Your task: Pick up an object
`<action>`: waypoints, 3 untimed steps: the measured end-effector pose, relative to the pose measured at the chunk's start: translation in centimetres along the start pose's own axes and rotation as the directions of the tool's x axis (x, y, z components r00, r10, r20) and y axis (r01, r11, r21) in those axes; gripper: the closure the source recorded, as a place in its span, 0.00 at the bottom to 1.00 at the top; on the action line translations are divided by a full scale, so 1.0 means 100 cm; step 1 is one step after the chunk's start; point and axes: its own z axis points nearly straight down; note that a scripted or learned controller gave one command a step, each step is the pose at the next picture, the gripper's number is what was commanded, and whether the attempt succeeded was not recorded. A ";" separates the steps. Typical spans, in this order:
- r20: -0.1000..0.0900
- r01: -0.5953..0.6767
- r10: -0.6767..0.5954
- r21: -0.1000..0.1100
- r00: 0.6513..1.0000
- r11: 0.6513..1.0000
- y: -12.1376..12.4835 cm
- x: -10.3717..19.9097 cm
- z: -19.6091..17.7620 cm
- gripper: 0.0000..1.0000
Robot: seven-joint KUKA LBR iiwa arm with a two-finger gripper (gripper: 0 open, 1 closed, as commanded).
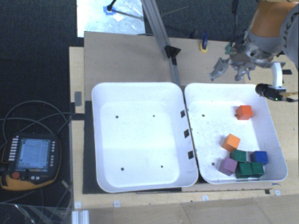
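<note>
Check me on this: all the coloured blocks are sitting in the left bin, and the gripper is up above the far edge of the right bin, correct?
Not quite. The camera view shows the blocks, such as the orange block and blue block, in the right bin, not the left bin. The gripper is indeed above the right bin's far edge.

A handheld control pendant (30, 161) with trailing cables (32, 111) lies left of the bench, beside what seems dark carpet (37, 41).

Smooth glossy white bins (140, 90) on matt brown board (126, 55).
</note>
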 end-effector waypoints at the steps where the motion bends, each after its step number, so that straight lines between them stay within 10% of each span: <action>1: 0.001 0.000 0.000 0.000 1.000 1.000 0.000 0.000 0.000 0.00; 3: 0.000 -0.002 0.002 0.004 1.000 1.000 -0.002 0.005 0.084 0.00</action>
